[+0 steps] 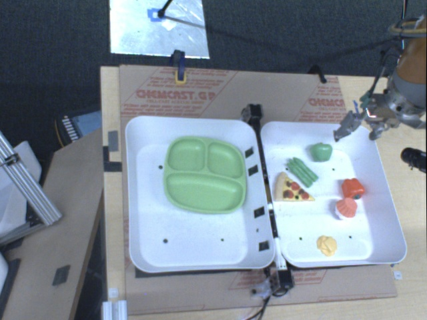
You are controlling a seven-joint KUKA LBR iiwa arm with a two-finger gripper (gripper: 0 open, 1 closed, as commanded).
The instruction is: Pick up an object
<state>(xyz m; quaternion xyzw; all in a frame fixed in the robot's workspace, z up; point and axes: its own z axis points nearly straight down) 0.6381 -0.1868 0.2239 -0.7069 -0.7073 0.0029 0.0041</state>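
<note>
Gripper: the gripper (360, 124) hangs at the far rim of the right bin (390, 209), at about 1 o'clock of that bin; its two fingers stand apart with nothing between them — spread wide and holding nothing.
Nearest object: green pepper (321, 152), at about 8 o'clock from the gripper and near it, lying in the bin's far half.
Handling, judged: it looks like a small hollow plastic toy — light, stiff, smooth and rounded, so liable to roll or slip out of a pinch; best taken across its widest middle.
Other candidates: green bean pods (303, 171) at 7 o'clock of the pepper, long and thin, best taken across the short axis; pizza slice (291, 189), flat and hard to get under.
Further toys: red-orange piece (353, 189) and pink-red piece (346, 209), just beside each other at the bin's 3 o'clock; yellow piece (326, 245) at 6 o'clock.
Left bin: the left bin (143, 245) bears a green divided plate (203, 175), broad and shallow, a poor fit for this grip.
</note>
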